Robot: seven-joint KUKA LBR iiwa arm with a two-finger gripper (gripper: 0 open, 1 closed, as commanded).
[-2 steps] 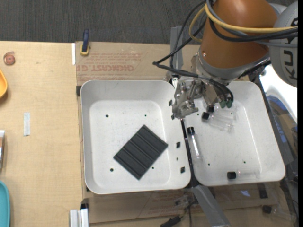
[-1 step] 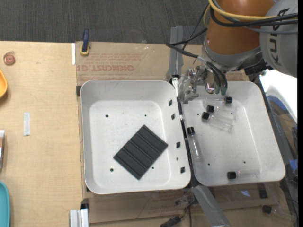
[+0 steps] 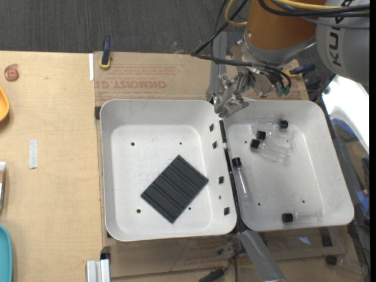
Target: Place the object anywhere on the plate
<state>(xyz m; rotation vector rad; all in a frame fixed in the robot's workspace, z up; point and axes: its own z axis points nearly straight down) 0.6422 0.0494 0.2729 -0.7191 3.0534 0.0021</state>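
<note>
plate [image 3: 175, 188]: dark grey, ribbed, rectangular, lying flat and turned diagonally in the left bin [image 3: 117, 122]
objects [image 3: 271, 141]: small clear vials with black caps, scattered in the right bin [image 3: 329, 175]

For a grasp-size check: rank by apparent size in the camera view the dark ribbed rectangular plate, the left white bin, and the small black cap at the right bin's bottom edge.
1. Left white bin
2. Dark ribbed rectangular plate, lying inside that bin
3. Small black cap, by far the smallest
</note>
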